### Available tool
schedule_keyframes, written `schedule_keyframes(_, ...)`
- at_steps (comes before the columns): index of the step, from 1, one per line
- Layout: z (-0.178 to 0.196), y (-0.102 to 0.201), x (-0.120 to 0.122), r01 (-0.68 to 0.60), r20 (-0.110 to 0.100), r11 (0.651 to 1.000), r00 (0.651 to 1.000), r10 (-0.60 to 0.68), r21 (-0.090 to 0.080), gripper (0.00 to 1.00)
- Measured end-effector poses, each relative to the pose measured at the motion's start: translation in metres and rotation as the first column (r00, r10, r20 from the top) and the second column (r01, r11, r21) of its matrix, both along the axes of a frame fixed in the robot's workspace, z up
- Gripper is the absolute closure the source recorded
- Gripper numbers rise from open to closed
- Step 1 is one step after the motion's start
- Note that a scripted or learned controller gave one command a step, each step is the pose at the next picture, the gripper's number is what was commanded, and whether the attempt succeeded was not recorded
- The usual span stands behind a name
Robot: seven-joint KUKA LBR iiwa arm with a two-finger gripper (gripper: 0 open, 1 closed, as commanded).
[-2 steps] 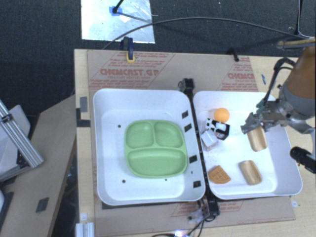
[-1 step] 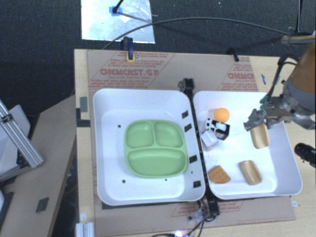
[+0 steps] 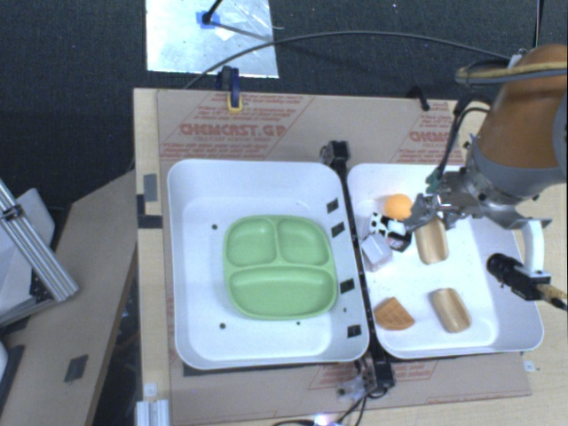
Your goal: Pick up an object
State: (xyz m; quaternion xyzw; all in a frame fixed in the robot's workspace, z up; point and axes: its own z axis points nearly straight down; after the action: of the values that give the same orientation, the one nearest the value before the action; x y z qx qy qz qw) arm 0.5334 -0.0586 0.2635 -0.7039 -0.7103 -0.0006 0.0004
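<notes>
Over the far half of the right shallow white bin (image 3: 501,322), the two-finger gripper (image 3: 425,209) hangs low on the grey arm with the orange band (image 3: 525,118), which reaches in across that bin's right edge. Whether the gripper is apart or together cannot be told from this slant, and nothing can be seen held in it.

Just beside the gripper, toward the bin's far-left corner, lies a small orange ball (image 3: 398,206). Just beside it on the near side lies a tan, rounded, bread-like piece (image 3: 431,243), set lengthwise from far to near; whether the gripper touches it cannot be told. Near the bin's left edge sits a black-and-white toy figure (image 3: 388,229), close beside the ball on its near side, and a pale grey block (image 3: 375,251) rests against the toy, closer still to that left edge.

Toward the near edge of the same bin are two more pieces, well apart from the gripper: an orange-brown wedge (image 3: 393,313) by the near-left corner, and a second tan loaf-shaped piece (image 3: 451,310) around the middle of the near half, tilted slightly.

The left shallow white bin (image 3: 200,238) carries a green plastic plate with three compartments (image 3: 280,266), lying flat about the middle of its floor.

Both bins rest side by side, their inner edges touching, on a cardboard sheet with red print (image 3: 266,118).
</notes>
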Motion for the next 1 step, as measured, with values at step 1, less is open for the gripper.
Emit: schedule_keyframes(1,-0.0178,0.0478,0.0125,0.0,0.0,1.0,1.0,0.0,0.0,1.0)
